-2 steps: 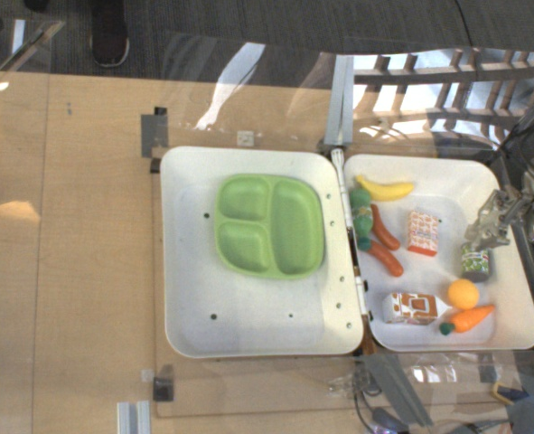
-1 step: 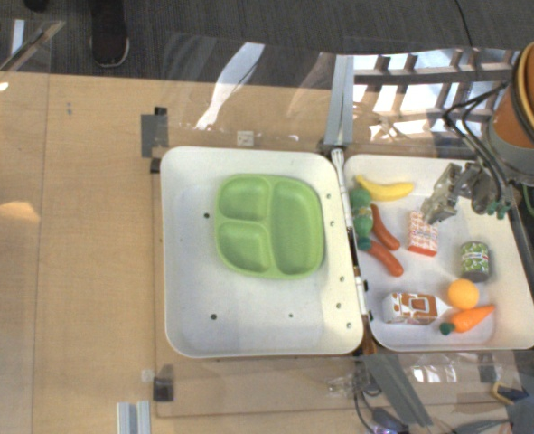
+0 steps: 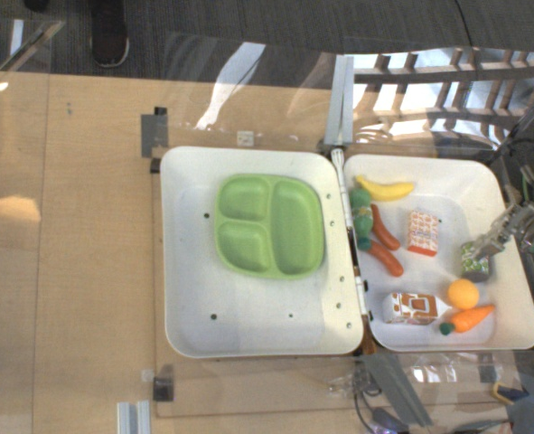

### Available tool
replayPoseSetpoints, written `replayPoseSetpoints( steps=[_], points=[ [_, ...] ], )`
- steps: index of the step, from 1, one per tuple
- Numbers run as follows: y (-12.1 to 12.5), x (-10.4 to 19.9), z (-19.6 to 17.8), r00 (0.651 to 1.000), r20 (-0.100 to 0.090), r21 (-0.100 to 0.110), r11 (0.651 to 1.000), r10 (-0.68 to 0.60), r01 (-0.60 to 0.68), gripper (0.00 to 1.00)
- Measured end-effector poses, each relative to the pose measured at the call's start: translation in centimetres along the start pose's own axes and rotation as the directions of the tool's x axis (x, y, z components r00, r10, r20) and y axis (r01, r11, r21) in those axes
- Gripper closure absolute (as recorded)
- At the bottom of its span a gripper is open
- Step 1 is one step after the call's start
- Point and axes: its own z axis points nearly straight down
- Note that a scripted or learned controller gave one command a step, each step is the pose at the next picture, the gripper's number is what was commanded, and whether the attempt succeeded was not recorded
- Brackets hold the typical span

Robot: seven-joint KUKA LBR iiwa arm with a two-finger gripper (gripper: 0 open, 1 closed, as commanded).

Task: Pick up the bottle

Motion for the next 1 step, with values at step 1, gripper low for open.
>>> replayPoseSetpoints(
  steps=[1],
  points=[
    [0.02, 0.08, 1.3, 0.953, -0.002, 0.001, 0.953, 0.302, -0.302, 1.0]
  ],
)
